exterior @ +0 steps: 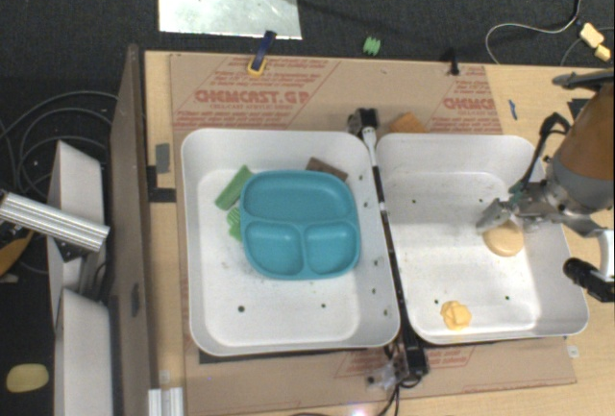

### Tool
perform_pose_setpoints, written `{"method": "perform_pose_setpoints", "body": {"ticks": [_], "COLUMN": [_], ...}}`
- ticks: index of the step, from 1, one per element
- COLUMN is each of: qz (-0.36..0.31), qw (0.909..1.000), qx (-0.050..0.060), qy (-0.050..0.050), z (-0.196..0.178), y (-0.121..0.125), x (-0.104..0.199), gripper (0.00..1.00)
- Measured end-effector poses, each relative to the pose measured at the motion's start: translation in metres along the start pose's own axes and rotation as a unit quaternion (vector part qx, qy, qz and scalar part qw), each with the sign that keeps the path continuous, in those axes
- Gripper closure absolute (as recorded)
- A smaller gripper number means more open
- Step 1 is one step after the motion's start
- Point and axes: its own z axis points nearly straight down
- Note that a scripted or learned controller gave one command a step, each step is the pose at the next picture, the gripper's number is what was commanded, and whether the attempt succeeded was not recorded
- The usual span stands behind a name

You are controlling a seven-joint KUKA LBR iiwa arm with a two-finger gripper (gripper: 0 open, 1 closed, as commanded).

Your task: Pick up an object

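Tan lump (504,242), nearest candidate for the pick: lies on the floor of the right bin (452,140), toward its right wall, about midway between far and near rims. Sits just below the gripper (502,215), touching it or nearly so; impossible to say which from this slant. Looks to rest flat on the bin floor, not lifted.

Cannot tell whether the gripper is spread or pressed together; too small and too blurred at the tip. No sign of anything pinched in it.

Judged from that: approach done or close to done, grasp not confirmed, lift not yet made. Everything that counts as picking up still to come.

Further out along the grey arm (586,164): reaches in over the right rim of the same bin, orange band above the wrist.

Also in the right bin: yellow lump (455,314) near the near rim, well apart from the gripper, untouched.

Across the divide, in the left bin (207,308): teal divided plate (298,222) near the middle, green piece (232,188) tucked beside its left edge, brown piece (327,168) at its far edge. All well apart from the gripper, none in play at present.
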Motion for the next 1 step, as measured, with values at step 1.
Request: {"method": "perform_pose_setpoints", "body": {"ticks": [1], "qz": [0.000], "qw": [1.0000], "qx": [-0.003], "qy": [-0.002], "z": [0.0279], "y": [-0.0008], "x": [-0.0014], "gripper": [0.00]}}
